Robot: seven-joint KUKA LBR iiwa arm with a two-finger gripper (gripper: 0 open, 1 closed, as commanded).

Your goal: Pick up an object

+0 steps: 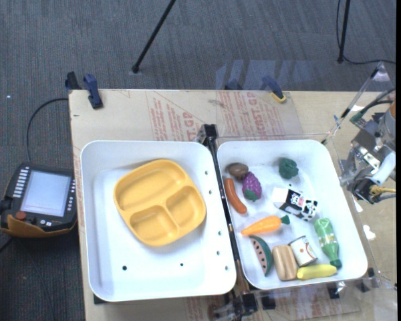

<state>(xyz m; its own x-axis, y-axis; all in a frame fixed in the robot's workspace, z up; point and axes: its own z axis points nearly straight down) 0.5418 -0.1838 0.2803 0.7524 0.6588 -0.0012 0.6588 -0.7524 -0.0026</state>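
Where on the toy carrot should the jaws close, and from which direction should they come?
Probably from straight above, closing across the middle of the carrot's orange body. It lies flat, tip pointing left and green top right. The sausage and watermelon slice are near but apart, leaving room either side.

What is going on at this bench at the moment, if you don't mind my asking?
A robot arm is set up to pick an object from two white bins. The left bin holds a yellow divided plate. The right bin holds toy food, including a carrot, a hot dog, purple grapes, a green bottle and a watermelon slice. The arm's hardware sits at the right edge, outside the bins, and every toy lies in place.
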